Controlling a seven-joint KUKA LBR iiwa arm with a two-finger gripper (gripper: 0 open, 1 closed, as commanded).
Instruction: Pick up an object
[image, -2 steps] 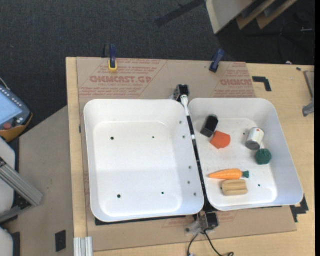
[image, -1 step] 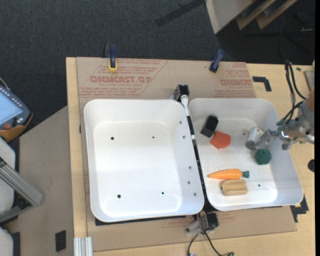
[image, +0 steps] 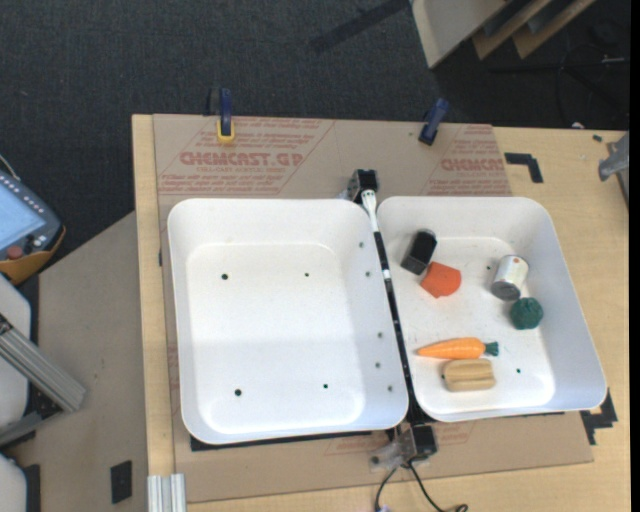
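On the tabletop (image: 600, 175), the right bin (image: 572, 325) packs the carrot (image: 452, 349) against the wooden block (image: 468, 375); I'd expect a grab there to jostle both. I cannot tell the fingers' state.

Smooth, faintly glossy white plastic for both bins (image: 270, 215); matt brown cardboard (image: 320, 150) beneath, printed in red. Shiny orange plastic on the toy carrot (image: 452, 349), dull tan wood-like finish on the block (image: 469, 375), fuzzy matt dark green on the ball (image: 527, 313).
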